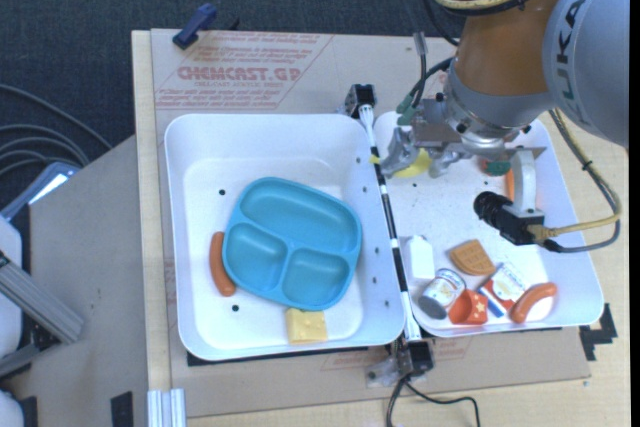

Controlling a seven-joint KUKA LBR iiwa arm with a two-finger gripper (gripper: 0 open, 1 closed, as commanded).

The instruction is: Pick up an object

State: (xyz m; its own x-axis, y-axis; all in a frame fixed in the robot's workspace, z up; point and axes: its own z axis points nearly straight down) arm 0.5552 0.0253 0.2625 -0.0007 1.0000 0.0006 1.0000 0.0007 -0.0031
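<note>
My gripper [417, 159] is down in the far left corner of the right bin [572, 215], next to the divider wall. Its fingers [395, 150] stand apart, and a small yellow object [412, 165] shows between them, low on the bin floor. Part of that object is hidden by the wrist. At the near end of the same bin lie a white bottle [420, 257], a small can [440, 294], a tan cracker [472, 258], a red and white packet [505, 286] and an orange sausage [533, 302].
The left bin [190, 175] holds a blue divided plate [291, 242], a sausage [221, 264] at its left and a yellow cheese slice [307, 325] in front. A black cable plug [505, 217] hangs over the right bin. An orange item [510, 183] lies under the arm.
</note>
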